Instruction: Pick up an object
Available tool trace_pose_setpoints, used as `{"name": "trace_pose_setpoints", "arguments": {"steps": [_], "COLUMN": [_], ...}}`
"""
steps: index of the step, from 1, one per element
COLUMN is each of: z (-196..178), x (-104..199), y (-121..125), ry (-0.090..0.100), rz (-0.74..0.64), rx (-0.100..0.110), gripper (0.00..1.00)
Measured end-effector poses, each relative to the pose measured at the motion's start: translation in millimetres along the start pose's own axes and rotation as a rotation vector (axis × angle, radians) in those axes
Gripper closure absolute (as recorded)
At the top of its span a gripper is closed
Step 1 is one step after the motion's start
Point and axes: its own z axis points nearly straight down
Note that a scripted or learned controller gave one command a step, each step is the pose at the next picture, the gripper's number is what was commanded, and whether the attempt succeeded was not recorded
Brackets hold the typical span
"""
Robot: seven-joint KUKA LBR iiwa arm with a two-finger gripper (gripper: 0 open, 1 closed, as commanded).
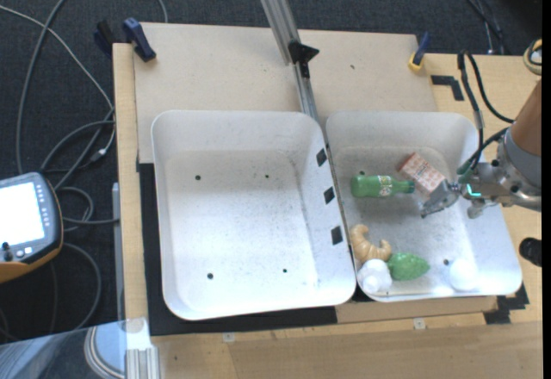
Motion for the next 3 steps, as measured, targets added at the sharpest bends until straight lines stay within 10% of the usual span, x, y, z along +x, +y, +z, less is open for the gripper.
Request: {"name": "trace_pose_setpoints", "arguments": {"steps": [1, 3], "z": [-2, 111], "x": [0, 13], "y": [1, 1], "ry": [-0.001, 0.001], "rz": [-0.001, -0.001], "rx": [-0.005, 0.002], "gripper": [0.0, 0.0]}}
